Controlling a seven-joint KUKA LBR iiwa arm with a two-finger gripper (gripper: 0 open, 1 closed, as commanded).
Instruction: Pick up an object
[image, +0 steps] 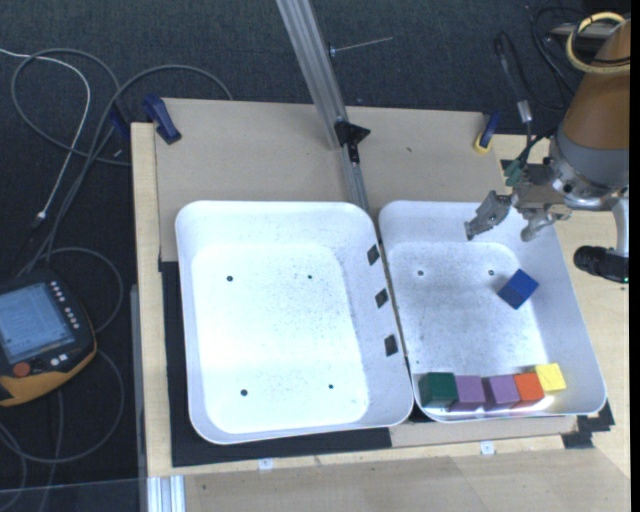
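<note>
My gripper (509, 221) hangs over the far edge of the right bin (452, 300), open, with nothing between its two fingers. A blue cube (518, 289) lies in the right bin just below and slightly right of the gripper, apart from it. Along the bin's near edge runs a row of blocks: green (436, 388), purple (469, 391), a second purple (501, 389), orange (529, 385) and yellow (551, 377).
The left bin (275, 315) lies beside the right one, joined by black clips (381, 297). A slanted metal pole (320, 75) rises from behind the bins. A teach pendant (35, 330) and cables lie on the floor at the left.
</note>
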